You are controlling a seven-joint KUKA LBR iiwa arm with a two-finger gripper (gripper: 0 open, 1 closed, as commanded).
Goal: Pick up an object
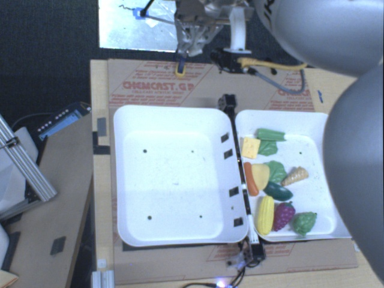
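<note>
The left shallow white bin [174, 176] offers a broad bare floor with raised rims on all sides, open room across its whole width. The right shallow white bin [321, 125] is tighter: its toys crowd the left and lower parts, close against the dividing edge where the two bins meet, and the big grey arm [336, 23] overhangs its right side and the top right of the view. The brown cardboard sheet [156, 83] lies bare between the bins and the far edge of the table.

The two-finger tool [187, 47] hangs at the top of the view, beyond the far rim of the left bin and above the cardboard, well apart from the toys. Nothing shows between its fingers; how wide they stand is too blurred to tell.

In the right bin, the yellow plastic corn cob [265, 215] lies with its long axis running near to far, just beside the dividing edge, touching the purple plastic grape bunch [284, 215] on its right. The orange plastic carrot [251, 179] lies on a similar near-far line, against the divider. The green plastic pea pod [271, 135] lies crosswise near the far rim, beside a yellow cheese-like block [250, 147]. A tan ridged cone-shaped toy [295, 175] tilts up to the right.
</note>
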